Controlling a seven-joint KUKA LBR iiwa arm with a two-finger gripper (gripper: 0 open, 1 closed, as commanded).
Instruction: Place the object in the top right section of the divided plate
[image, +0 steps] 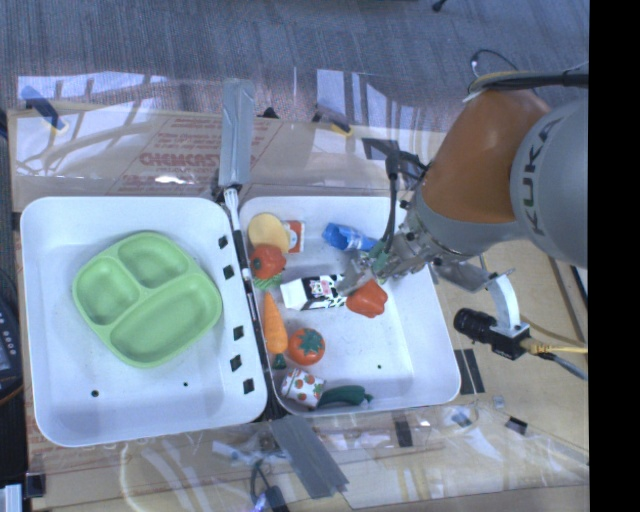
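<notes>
Camera view: a red pepper (367, 298) sits at the tip of the tool (372, 272) above the right bin (420, 345); its grip state cannot be told. The green divided plate (147, 297) waits in the left bin (60, 390), well apart.

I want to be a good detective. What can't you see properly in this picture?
1. Hand, camera view: its fingers blur into the red pepper, so grip is unclear.
2. Small white carton: print too small to read.
3. Toy at the right bin's near wall: too small to name.
</notes>
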